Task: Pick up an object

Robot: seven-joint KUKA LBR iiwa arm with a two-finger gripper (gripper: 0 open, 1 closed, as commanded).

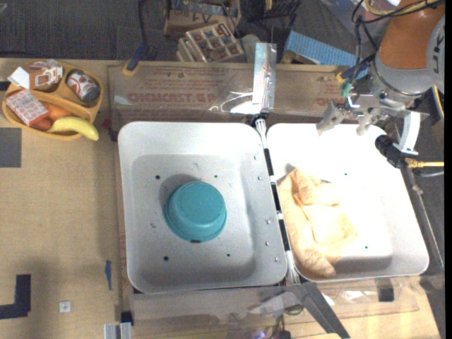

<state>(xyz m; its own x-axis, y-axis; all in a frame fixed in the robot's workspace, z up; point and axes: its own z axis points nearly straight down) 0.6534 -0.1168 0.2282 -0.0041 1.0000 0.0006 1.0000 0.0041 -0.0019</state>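
You are looking down from a single fixed camera mounted above the pale wooden bench, tilted so that the far floor clutter fills the top of the frame and the bench's near edge sits at the bottom. It stands far enough back to take in both shallow white plastic bins, the left one and the right one, whole and side by side across the middle. The grey arm with its orange band enters your view at the upper right corner.
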